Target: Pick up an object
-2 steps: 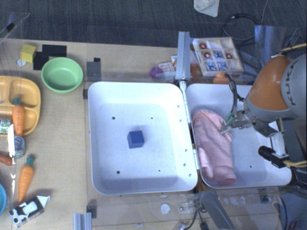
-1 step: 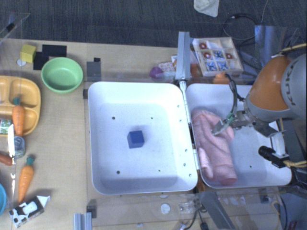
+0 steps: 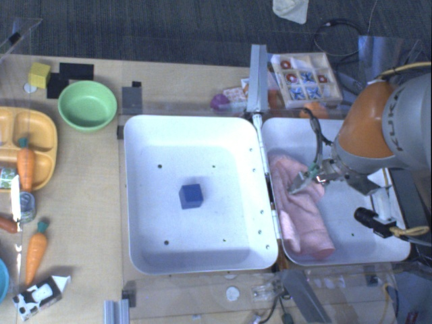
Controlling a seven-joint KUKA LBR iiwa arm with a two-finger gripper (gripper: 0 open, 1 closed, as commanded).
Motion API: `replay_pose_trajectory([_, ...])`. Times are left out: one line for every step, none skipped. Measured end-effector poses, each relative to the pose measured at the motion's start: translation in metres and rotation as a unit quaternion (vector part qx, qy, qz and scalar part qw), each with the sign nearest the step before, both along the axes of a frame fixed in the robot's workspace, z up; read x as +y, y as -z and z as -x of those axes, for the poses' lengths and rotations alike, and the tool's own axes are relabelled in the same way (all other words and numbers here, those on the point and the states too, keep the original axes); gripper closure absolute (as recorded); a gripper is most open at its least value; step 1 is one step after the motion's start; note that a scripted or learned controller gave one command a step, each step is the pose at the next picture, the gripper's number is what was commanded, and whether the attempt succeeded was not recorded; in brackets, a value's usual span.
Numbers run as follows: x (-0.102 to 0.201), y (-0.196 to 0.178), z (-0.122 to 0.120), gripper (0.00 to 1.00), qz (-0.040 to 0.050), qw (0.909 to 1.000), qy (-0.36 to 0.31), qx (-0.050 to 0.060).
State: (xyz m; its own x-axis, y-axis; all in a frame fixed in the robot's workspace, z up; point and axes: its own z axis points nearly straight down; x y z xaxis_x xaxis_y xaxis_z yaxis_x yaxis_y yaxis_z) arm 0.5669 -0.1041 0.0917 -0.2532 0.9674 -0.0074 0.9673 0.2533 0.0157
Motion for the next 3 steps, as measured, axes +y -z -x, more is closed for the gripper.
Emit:
replay_pose_trajectory([0.001,-0.013,-0.004,1.0,-0.0003,1.0,-0.001,-0.005])
replay_pose_trajectory([0.001,-0.013,-0.004,0.0,0.0,1.0,-0.001,-0.005])
replay_pose_trajectory([0.012,0.001,-0.061,0.0,-0.0017,0.9989,0.047,0.001])
